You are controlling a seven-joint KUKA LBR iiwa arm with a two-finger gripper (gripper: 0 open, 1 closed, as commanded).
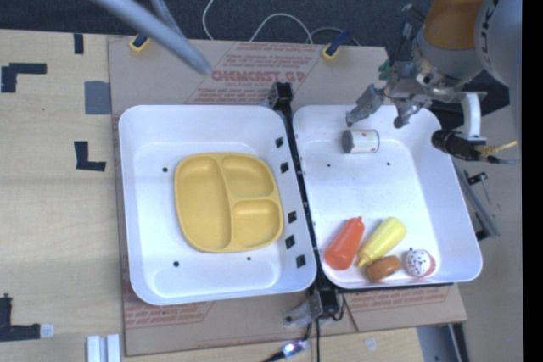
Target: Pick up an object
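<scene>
Hovering over the far end of the right bin, the gripper has its two fingers spread apart with nothing between them. Just below it, a small white cylinder with a grey end lies on its side on the bin floor — near the fingertips, whether touching I cannot tell. At the near end sit an orange bottle, a yellow bottle, a brown sausage-shaped piece and a white speckled ball. A yellow divided plate rests in the left bin.
</scene>
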